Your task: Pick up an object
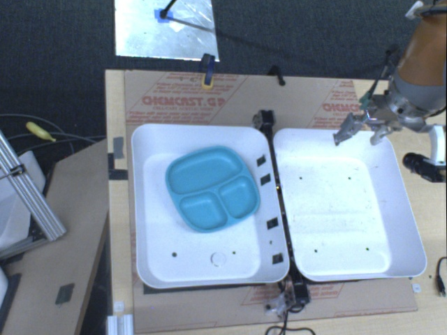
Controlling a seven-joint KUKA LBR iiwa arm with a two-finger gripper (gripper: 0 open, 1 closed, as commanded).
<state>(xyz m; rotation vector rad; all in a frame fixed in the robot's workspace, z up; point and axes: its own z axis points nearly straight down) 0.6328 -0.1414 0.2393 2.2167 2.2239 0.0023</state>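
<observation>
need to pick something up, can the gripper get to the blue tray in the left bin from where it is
Probably yes: the gripper hangs open over the right bin, and the blue tray lies uncovered in the left bin, with only the low divider between.

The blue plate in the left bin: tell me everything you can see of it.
The blue plate is a light blue divided dish with rounded corners, apparently plastic. It has three compartments: one large one along the far side and two smaller ones along the near side, parted by raised ridges. It lies flat and right side up on the floor of the left bin, turned at a slant to the bin's walls and nearer the far wall than the near one. Its compartments hold nothing. The tool hangs apart from it, over the right bin's far edge.
</observation>
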